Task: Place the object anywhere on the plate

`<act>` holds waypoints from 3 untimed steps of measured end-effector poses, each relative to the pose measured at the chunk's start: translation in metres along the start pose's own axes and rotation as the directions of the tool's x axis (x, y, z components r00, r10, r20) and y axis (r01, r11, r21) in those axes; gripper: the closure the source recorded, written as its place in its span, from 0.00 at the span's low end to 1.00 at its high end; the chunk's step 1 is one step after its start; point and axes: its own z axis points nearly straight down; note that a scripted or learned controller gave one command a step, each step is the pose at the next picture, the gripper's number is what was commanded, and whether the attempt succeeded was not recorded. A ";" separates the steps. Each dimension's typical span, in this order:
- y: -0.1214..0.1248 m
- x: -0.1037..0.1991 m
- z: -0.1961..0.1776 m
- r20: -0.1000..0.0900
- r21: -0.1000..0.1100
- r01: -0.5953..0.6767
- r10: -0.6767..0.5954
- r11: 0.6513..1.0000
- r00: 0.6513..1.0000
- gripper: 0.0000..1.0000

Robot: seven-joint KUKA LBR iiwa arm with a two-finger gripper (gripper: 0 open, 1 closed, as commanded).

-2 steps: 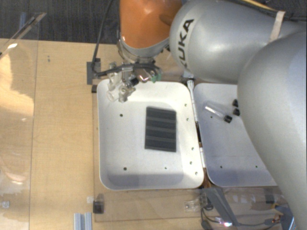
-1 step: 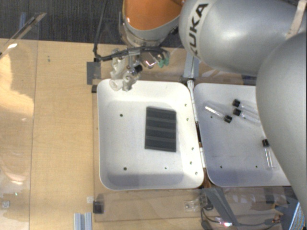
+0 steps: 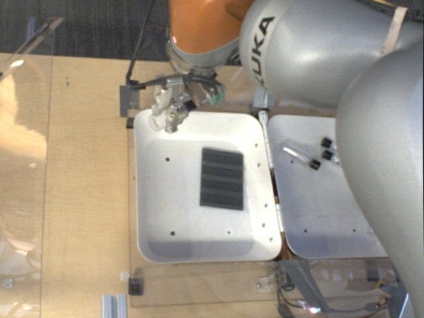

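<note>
Currently logged: gripper (image 3: 169,114) over the far-left corner of the left bin (image 3: 152,230), just above the rim, at the end of the arm (image 3: 311,52) reaching in from the right. Cannot tell whether open or closed: tip reads as a pale clutter of metal parts and cables. Orange band (image 3: 199,15) directly above the wrist, over the far edge of the desk (image 3: 79,177).

Dark ribbed plate (image 3: 222,177) lying flat near the middle of the left bin, slightly toward its right edge, well apart from the gripper.

Small clear tube (image 3: 301,156) with a black end lying in the right bin (image 3: 318,244), near that bin's far-left corner, set at a diagonal, not touching the wall. Two small black bits (image 3: 326,142) just beside it on the right, close against the outline of the arm's grey casing. Right side of the right bin covered by that casing.

Clear sheet (image 3: 26,131) flat along the desk's left edge.
</note>
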 end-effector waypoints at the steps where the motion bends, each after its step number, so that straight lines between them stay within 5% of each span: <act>1: 0.000 0.000 0.034 -0.001 0.001 -0.196 0.196 0.981 0.981 1.00; 2: 0.000 0.001 0.083 -0.001 0.003 -0.531 0.531 0.847 0.847 1.00; 3: 0.004 0.005 -0.005 0.004 0.001 -0.261 0.261 0.965 0.965 1.00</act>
